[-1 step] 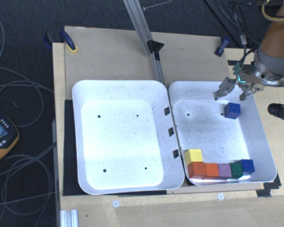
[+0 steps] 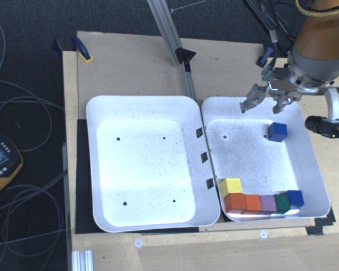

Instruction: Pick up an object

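Take the right bin point(image 2: 305, 151) as your landmark. Your gripper point(image 2: 266, 101) hung over that bin's far rim, near its far-left part, at the end of the grey arm point(image 2: 319, 33) with the orange band that came in from the right. Its two fingers were spread apart, one point(image 2: 251, 101) reaching out to the left and the other point(image 2: 282, 101) nearer the wrist, and nothing sat between them.

A loose blue cube point(image 2: 277, 132) lay on the floor of the right bin, in its far-right part, just below and a little right of the gripper but clear of the fingers. It was well apart from the other blocks.

Along the near wall of the same bin you had a row of blocks touching one another: an orange block point(image 2: 234, 202), a second orange block point(image 2: 252, 202), a purple block point(image 2: 268, 202), a green block point(image 2: 282, 201) and a small blue block point(image 2: 295, 197) at the right end. A yellow block point(image 2: 231, 185) sat just behind the leftmost orange one, touching it.

The left bin point(image 2: 101, 117) lay side by side with the right bin, the two rims meeting where three small black clips point(image 2: 203, 157) sat. A slanted metal rail point(image 2: 169, 33) ran from the far edge of the bench down to that seam.
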Robot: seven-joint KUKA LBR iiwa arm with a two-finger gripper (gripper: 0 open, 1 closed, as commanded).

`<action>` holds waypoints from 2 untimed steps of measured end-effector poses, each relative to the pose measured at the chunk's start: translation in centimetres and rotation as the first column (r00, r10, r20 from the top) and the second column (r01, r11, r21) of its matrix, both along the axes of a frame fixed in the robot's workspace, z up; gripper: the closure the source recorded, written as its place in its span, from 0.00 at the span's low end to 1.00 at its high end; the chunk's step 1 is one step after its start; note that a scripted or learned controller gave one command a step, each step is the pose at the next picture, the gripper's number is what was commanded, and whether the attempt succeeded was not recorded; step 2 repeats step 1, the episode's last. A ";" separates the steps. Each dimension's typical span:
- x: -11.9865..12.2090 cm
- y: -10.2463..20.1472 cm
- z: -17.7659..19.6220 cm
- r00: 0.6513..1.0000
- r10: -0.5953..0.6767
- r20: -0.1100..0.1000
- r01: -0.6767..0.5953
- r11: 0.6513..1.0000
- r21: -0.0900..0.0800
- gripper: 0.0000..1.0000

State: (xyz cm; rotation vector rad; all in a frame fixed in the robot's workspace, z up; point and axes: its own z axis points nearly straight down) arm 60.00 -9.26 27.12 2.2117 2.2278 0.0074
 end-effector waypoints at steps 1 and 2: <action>4.8 3.1 10.2 1.000 -0.002 0.008 0.002 1.000 -0.002 0.00; 4.8 3.1 10.2 1.000 -0.002 0.008 0.002 1.000 -0.002 0.00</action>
